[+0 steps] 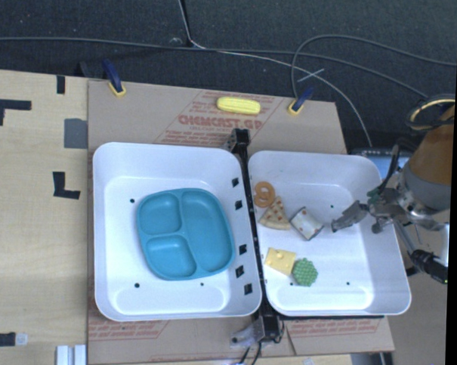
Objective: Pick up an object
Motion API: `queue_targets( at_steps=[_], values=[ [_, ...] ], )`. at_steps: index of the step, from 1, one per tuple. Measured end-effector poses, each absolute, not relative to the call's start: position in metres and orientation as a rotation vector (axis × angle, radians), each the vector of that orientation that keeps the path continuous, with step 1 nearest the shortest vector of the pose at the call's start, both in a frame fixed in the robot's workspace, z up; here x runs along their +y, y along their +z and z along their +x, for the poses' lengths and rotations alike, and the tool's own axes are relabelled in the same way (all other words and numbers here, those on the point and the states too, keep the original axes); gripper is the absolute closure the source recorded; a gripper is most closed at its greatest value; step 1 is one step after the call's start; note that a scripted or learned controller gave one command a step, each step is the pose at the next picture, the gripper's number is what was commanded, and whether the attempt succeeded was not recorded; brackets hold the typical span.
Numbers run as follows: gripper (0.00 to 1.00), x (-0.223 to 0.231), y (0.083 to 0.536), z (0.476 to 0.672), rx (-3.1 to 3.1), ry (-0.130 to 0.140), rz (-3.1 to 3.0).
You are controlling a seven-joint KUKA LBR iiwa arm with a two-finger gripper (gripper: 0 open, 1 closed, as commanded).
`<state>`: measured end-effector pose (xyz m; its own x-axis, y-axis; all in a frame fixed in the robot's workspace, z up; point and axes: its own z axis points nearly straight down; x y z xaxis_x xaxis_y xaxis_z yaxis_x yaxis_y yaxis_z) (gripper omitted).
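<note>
Camera view is showing the nearest candidate, a small grey block (305,224), lying tilted near the middle of the right bin (359,297). Just left of it a pizza-slice toy (275,215) is sitting below a pretzel ring (264,193); a cheese wedge (279,260) and a green broccoli piece (305,272) are touching nearer the front. The gripper (348,217) is hanging just right of the block, nothing between its fingers; whether they are spread, I cannot tell. Best approach, I judge: centring over the block, descending straight, avoiding the pizza slice. The left bin (110,286) is holding a blue divided plate (185,233).

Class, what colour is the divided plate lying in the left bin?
Light blue; the divided plastic plate shows best in the camera view.
</note>
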<state>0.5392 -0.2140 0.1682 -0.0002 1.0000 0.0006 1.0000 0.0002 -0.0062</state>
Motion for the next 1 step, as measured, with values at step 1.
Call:
queue_targets(
  at_steps=[1],
  values=[
    [0.00,-0.2226,0.1183,0.5421,-2.221,0.004,-2.219]
  ],
)
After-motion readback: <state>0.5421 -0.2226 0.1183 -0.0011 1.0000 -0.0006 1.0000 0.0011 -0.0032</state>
